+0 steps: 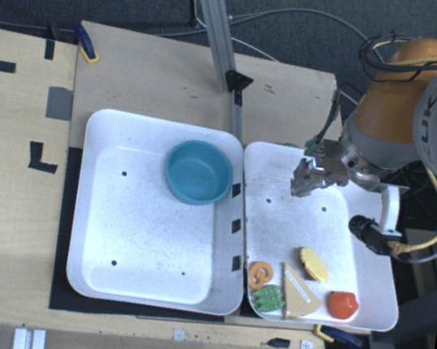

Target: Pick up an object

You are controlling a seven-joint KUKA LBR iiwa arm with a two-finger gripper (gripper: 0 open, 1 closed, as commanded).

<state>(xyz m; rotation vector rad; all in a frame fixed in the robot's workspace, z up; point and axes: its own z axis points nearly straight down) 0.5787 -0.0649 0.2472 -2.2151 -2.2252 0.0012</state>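
My gripper (306,182) hangs over the far part of the right bin (278,212), its dark fingers pointing down with nothing visible between them. Along that bin's near edge lie several small objects: an orange ring (260,273), a green leafy piece (268,299), a tan wedge (299,295), a yellow piece (314,265) and a red round piece (343,304). A blue bowl (198,172) sits at the far side of the left bin (111,227). The gripper is well apart from all of them.
A grey metal pole (223,43) slants down to the divide between the two bins. A black cable fitting (372,233) juts from the arm over the right bin's right side. The wooden bench (4,177) spreads to the left.
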